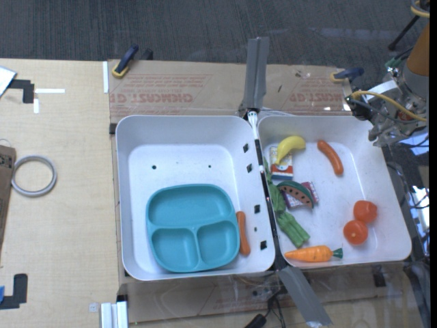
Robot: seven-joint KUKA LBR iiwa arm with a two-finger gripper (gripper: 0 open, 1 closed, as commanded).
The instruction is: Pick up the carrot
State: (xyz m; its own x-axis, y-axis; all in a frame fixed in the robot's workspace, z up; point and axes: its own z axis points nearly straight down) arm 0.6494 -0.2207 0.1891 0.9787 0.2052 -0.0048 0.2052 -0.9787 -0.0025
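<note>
Camera view, carrot (313,254) in right bin (382,162)

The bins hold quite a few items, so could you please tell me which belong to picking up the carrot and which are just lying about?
Belongs to the job:
- carrot, at the right bin's near edge
- gripper, above that bin's far right corner

Just lying about:
- banana
- sausage
- two tomatoes
- watermelon slice
- teal divided plate
- tape roll

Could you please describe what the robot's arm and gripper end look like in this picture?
At the right edge, the arm shows an orange-tan band above grey and dark metal wrist parts. A yellow cable loops across them, with thin black wires alongside. The gripper itself is too cluttered to make out.
</note>
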